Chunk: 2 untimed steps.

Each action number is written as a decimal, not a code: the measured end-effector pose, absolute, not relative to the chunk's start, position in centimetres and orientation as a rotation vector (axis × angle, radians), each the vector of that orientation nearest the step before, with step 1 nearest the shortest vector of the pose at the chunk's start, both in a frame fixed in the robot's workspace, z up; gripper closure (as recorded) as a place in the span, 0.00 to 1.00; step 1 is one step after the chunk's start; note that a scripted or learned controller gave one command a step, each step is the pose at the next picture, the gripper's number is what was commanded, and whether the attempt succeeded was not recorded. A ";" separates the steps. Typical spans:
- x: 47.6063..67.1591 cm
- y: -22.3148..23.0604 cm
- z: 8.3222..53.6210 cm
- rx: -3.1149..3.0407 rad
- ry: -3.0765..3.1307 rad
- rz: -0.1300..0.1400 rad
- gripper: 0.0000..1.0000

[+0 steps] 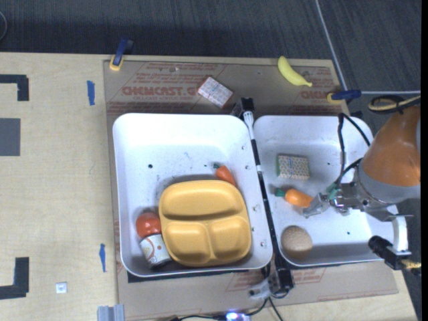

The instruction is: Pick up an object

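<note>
Dark grey carpet floor (200, 12) across top of frame. Light wood bench (53, 179) w/ black tape marks (20, 85) at left, blue tape bits (91, 92), prob. markers.

The arm (394, 159) is cut off by the right edge, so only its orange band and grey wrist appear. The hand (319, 204) is small and blurred; the state of its tips cannot be read. In the left bin (127, 179), the yellow tray (202, 221) hides most of an orange object (225, 174) at its far rim and part of a red-capped bottle (151, 238) at its left. Print on the small box (215, 91) beyond the bins is too small to read. The bench (47, 179) runs past the left and bottom edges.
</note>
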<state>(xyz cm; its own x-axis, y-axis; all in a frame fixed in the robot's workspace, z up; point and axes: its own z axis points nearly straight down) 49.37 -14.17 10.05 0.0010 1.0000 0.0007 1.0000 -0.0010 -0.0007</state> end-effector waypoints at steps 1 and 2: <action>48.0 -10.2 8.6 -2.222 -2.223 -0.004 0.00; 48.2 -10.2 9.6 -2.225 -2.225 -0.008 1.00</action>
<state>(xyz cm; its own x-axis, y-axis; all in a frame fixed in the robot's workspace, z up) 48.17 -10.18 9.59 0.0003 1.0000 0.0001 1.0000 -0.0003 0.0070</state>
